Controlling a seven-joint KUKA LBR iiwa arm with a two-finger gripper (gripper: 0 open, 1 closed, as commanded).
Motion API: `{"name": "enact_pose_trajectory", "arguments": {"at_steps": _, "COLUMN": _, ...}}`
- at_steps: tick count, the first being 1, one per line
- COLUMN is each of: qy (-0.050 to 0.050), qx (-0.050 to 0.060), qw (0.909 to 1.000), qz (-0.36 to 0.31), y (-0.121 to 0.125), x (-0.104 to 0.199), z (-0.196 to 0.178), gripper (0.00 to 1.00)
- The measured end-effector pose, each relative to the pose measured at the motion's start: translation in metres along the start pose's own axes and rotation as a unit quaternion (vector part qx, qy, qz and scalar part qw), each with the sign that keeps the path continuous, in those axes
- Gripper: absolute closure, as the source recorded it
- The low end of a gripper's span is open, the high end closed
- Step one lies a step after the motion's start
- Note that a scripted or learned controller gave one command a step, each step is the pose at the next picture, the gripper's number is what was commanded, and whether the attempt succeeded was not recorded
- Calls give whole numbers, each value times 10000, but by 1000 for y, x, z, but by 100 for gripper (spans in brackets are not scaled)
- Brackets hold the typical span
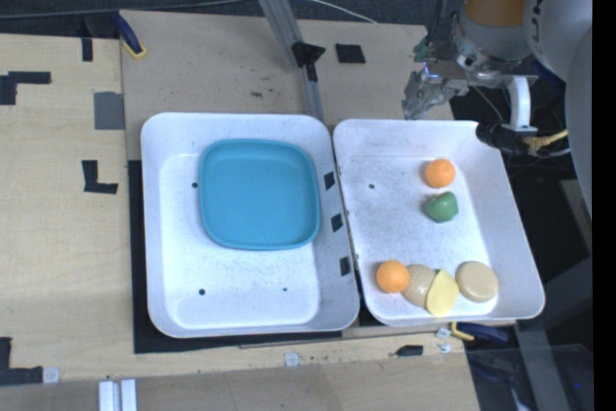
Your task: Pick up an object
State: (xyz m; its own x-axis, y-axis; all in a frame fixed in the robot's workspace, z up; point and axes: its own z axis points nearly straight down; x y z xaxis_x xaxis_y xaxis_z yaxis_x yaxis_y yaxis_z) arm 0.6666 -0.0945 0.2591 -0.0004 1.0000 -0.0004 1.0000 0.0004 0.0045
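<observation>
Nearest me, left to right along the right bin's (500,207) front: orange ball (392,276), tan piece (419,284), yellow piece (442,295), beige disc (476,281). Farther back sit an orange ball (439,173) and green piece (442,207). My end effector (423,96) hovers above the far rim, carrying nothing.

I see two bins side by side. The left bin (164,207) holds a plate (258,193). In the right bin (385,168), two balls (439,173) sit mid-right, and four items (438,282) cluster along the near edge.
</observation>
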Motion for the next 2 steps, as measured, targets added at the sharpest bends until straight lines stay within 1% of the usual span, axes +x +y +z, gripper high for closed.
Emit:
{"name": "enact_pose_trajectory", "arguments": {"at_steps": 1, "qy": 2, "qx": 25, "qw": 10000, "qz": -14, "y": -7, "x": 44, "z": 2, "gripper": 100}}
{"name": "enact_pose_trajectory", "arguments": {"at_steps": 2, "qy": 5, "qx": 29, "qw": 10000, "qz": -16, "y": -27, "x": 89, "z": 17, "gripper": 100}}
